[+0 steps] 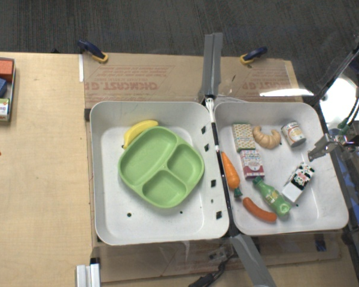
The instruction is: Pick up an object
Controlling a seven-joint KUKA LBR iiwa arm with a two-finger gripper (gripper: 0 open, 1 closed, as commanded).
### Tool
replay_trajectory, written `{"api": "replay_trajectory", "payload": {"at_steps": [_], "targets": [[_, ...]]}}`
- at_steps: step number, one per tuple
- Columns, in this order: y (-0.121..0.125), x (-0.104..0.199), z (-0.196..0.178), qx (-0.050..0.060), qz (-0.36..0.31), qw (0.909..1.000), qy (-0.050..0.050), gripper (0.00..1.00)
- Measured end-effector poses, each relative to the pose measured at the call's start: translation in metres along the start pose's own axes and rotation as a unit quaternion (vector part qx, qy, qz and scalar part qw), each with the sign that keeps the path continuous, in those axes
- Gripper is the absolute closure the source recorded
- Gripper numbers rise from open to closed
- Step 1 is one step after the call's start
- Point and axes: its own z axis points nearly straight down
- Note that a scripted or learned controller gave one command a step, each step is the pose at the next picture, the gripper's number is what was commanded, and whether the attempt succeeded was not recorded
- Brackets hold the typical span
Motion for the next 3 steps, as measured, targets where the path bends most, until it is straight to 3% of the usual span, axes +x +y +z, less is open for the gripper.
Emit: {"api": "replay_trajectory", "payload": {"at_steps": [1, 2, 3], "targets": [[0.067, 0.053, 0.16, -0.004, -0.025, 0.9997, 0.0, 0.0], [0.125, 0.016, 0.16, -0.008, 0.101, 0.9948, -0.001, 0.0], [0.128, 0.015, 0.148, -0.011, 0.099, 0.995, -0.002, 1.0]]}}
